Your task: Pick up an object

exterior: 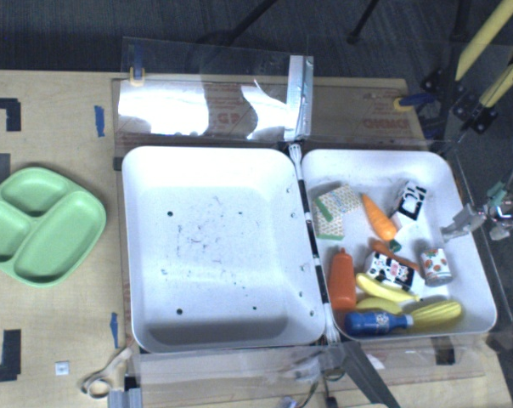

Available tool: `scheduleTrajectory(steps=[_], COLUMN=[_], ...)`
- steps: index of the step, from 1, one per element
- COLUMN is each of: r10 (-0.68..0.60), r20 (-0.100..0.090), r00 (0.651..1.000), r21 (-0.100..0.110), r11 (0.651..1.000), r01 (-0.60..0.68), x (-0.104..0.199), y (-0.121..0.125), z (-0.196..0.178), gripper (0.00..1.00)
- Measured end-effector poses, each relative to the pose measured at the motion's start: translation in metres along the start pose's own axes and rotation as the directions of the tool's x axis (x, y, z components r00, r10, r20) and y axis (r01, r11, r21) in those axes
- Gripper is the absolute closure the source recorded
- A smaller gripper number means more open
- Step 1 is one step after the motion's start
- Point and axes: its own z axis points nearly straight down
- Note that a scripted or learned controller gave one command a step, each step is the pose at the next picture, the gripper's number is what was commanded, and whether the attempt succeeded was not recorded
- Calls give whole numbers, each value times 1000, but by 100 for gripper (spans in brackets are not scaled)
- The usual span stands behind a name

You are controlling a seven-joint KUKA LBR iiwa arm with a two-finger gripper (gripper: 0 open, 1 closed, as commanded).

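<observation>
Orange carrot (378,216) lies in right bin (473,228).

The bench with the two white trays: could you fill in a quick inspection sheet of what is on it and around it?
Surface: wooden bench bearing a left bin and a right bin, side by side.
Job's things: in the right bin, a carrot, orange bottle, banana, blue bottle, yellow corn-like toy, small can, black-and-white carton, and green-and-white packet.
Clutter: green divided plate on the bench, left of the bins.
Claw: claw at the right bin's right rim; finger state unclear.
Cables: nothing seen.
Surroundings: clear plastic panel behind the bins; dark floor.
</observation>
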Motion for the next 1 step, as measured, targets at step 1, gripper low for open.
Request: scheduleTrajectory(steps=[1], r10=[-77], r20=[1], r00=[997], r21=[-2], r11=[997], r01=[77], x=[50], y=[123], z=[13], gripper=[0])
